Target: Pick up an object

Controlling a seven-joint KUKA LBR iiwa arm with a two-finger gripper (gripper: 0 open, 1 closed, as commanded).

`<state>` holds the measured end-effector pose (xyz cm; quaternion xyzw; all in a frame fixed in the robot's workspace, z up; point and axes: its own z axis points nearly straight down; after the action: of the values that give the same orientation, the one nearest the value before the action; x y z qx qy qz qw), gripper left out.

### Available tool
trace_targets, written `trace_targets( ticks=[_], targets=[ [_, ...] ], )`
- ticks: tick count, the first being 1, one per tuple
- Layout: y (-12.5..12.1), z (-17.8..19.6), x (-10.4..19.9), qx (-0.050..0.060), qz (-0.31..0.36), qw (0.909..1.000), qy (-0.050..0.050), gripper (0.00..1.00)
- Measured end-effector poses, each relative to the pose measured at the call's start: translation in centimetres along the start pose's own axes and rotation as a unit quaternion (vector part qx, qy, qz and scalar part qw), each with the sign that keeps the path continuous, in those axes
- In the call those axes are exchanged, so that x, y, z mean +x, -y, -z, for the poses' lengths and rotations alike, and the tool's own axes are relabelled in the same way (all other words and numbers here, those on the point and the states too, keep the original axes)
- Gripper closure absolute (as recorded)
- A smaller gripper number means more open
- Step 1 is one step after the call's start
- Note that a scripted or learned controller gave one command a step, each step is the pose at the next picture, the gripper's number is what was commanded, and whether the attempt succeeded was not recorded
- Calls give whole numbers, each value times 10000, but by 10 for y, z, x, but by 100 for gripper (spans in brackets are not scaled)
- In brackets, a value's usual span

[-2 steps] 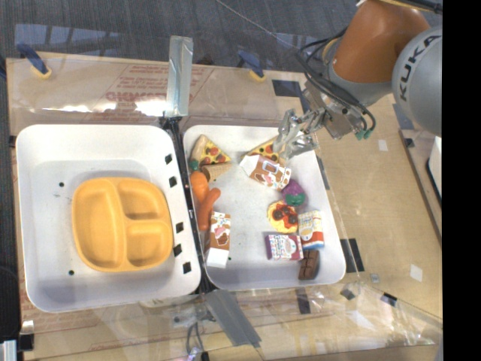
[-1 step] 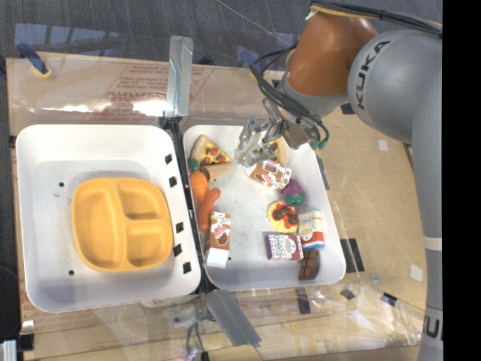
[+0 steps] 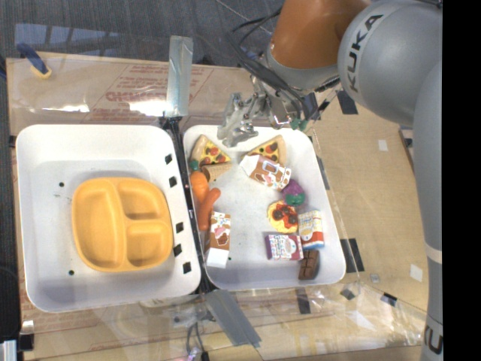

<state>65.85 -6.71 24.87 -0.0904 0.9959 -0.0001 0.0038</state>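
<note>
Bench is covered in taped brown board (image 3: 361,171); two white bins (image 3: 45,277) are seated on it. Gripper (image 3: 239,122) state can't be told.

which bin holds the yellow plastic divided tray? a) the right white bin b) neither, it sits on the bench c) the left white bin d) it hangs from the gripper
c: the yellow plastic divided tray lies flat on the floor of the left white bin, while the right white bin holds the small toy food pieces.
</note>
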Motion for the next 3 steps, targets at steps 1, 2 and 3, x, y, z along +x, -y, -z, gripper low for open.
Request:
trace_targets(
  ticks=[1, 2, 3],
  targets=[
    [34, 50, 7, 7, 1238, 9923, -7, 100],
    [142, 100, 27, 16, 1939, 9810, -13, 100],
    [138, 24, 26, -26, 2973, 9548, -39, 100]
  ],
)
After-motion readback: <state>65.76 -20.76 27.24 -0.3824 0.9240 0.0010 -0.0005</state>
